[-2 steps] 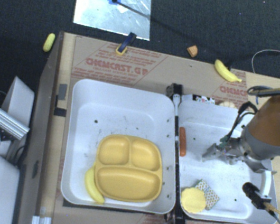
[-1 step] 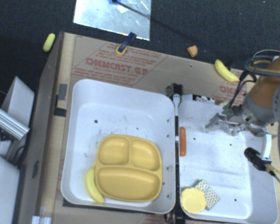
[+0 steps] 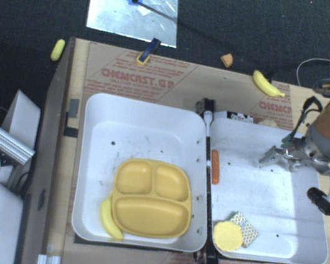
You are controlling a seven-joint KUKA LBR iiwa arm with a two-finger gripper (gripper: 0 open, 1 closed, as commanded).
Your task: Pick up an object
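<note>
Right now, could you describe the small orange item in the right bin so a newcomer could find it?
Start at the right bin, then follow its left wall. The orange carrot-like stick lies along that wall, far slimmer than the yellow disc near the bin's front.

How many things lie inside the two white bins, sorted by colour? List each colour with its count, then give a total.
Yellow: 3 – divided tray, banana, round disc
Orange: 1 – stick
Checkered: 1 – patterned piece
Total: 5
</note>
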